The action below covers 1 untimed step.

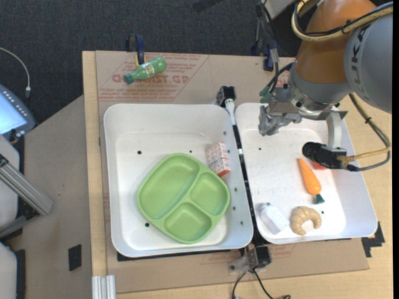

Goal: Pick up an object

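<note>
Arm reaches in over right bin, gripper hanging above that bin's far left corner, nothing between fingers; can't tell if spread or pressed. Left bin holds green tray, with carton touching tray's far right edge. In right bin: carrot mid-right, croissant just nearer than carrot, white item left of croissant. Green bottle lies on cardboard beyond left bin.
</note>
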Available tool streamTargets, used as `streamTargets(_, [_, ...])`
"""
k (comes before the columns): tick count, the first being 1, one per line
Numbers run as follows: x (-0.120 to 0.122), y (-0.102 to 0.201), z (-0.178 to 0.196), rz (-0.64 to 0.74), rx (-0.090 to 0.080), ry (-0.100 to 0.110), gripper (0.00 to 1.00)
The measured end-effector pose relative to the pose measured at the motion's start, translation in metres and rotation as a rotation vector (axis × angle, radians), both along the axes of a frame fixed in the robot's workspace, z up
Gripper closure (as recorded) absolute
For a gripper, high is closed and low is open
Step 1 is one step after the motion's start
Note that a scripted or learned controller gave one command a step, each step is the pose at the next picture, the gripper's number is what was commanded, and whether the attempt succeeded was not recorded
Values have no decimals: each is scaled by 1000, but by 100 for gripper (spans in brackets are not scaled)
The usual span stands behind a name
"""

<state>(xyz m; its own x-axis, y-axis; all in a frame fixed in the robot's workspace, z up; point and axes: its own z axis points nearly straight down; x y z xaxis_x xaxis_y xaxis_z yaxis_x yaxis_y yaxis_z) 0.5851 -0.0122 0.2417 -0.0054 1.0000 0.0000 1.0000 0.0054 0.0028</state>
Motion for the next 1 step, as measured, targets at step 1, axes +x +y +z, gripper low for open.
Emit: streamTargets(1, [25,56,-13,-1,0,0,100])
